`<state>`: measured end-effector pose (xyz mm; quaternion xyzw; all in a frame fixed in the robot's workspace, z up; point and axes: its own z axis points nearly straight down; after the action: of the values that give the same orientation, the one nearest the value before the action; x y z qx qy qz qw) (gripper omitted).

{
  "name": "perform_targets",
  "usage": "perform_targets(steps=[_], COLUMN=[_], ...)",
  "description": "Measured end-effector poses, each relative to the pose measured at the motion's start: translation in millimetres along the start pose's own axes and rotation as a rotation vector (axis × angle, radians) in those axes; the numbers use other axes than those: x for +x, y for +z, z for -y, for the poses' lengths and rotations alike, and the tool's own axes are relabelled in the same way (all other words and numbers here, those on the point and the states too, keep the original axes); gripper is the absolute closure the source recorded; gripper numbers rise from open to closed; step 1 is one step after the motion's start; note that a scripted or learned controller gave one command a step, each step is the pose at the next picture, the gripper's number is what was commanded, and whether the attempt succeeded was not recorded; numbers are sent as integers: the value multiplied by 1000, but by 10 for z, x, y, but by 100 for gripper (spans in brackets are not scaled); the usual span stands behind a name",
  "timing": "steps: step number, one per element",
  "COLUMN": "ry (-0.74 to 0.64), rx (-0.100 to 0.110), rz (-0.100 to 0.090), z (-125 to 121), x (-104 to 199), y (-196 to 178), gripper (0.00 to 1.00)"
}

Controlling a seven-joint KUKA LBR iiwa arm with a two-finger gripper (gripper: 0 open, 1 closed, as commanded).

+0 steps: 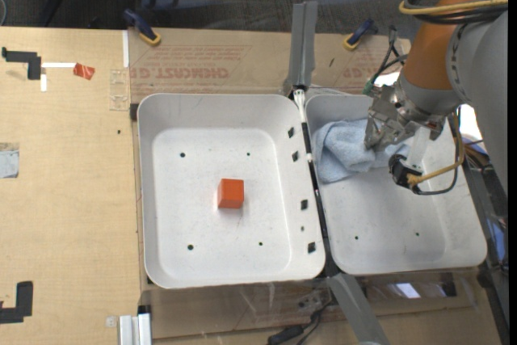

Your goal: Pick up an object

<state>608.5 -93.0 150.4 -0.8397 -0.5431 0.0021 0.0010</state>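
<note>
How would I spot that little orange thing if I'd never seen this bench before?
Find the two white bins side by side and take the left bin, away from the arm. Near its middle sits a small orange block, alone on the white floor. The other bin's item is a crumpled pale blue cloth, soft and shapeless.

The grey arm reaches in from the right, its orange band (428,52) high above the wrist, which bends steeply downward. The gripper (378,137) points down and to the left, its tips low, cables looping beside the wrist.
</note>
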Motion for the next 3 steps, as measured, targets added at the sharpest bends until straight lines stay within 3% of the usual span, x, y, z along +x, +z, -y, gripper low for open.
perform_targets(steps=[1,2,3], ry=[-192,215,212], rx=[0,-1,2], rz=[0,0,4], z=[27,11,13], x=[-191,121,114], y=[-86,-403,-478], gripper=[100,100,100])
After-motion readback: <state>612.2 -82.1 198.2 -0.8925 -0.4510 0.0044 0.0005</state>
